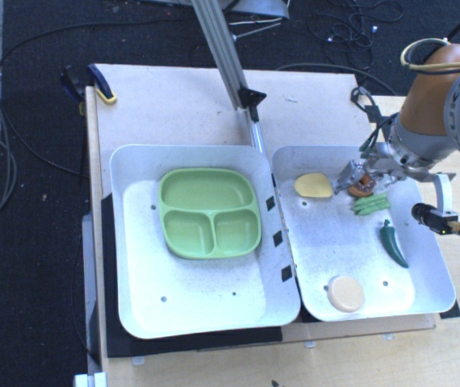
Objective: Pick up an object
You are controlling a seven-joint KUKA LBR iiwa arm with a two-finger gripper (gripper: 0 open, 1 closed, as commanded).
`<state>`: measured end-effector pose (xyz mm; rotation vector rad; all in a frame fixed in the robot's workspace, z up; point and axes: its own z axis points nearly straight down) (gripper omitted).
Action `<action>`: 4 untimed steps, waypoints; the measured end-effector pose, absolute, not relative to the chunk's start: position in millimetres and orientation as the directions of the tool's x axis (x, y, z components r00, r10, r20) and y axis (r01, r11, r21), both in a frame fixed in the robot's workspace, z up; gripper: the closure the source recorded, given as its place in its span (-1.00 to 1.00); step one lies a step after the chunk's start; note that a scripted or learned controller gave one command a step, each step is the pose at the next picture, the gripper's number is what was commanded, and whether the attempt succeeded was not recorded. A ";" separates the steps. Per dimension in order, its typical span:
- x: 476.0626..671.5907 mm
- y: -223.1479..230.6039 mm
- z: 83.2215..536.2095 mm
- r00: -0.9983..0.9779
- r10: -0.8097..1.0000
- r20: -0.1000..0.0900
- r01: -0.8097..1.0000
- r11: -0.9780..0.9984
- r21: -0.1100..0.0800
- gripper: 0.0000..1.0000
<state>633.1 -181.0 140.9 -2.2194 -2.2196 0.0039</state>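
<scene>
End effector low over the far part of the right bin, arm reaching in from the right.

Its tip sits at a small brown-orange object, just above a light green piece; cannot tell how far the fingers are open or whether anything is gripped. Same bin: yellow piece just left of the tip, dark green pepper nearer the right wall, round beige piece at the near edge. Left bin holds a green divided plate. Both bins rest on the desk.
</scene>
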 end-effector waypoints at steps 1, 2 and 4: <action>636.5 -182.0 109.6 0.000 1.000 -0.004 1.000 0.000 0.012 -1.00; 636.0 -182.1 117.2 -0.002 1.000 -0.006 1.000 0.002 0.010 1.00; 641.5 -183.0 233.1 -0.003 1.000 -0.002 1.000 0.003 0.006 1.00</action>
